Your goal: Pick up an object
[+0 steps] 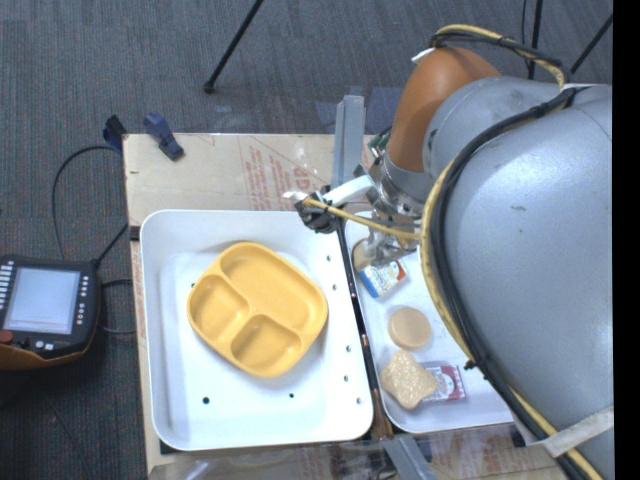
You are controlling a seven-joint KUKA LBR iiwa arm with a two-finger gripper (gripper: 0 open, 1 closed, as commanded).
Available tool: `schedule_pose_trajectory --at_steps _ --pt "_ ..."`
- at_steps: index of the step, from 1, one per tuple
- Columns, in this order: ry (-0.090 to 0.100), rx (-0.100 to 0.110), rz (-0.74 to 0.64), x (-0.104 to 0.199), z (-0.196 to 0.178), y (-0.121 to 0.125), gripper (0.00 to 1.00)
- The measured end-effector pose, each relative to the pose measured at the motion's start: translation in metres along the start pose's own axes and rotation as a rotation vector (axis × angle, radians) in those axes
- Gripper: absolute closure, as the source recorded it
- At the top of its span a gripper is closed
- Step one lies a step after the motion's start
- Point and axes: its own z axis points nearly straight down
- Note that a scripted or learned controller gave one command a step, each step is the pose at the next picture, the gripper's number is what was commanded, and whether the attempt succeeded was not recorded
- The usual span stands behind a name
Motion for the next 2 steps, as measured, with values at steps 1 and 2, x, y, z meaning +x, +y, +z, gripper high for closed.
schedule_pose_trajectory --at_steps 1,2 --pt "0.002 -0.001 0.083 0.000 0.000 -0.013 1.00" --pt "-0.003 -0.004 0.085 -0.023 0.000 0.075 1.00"
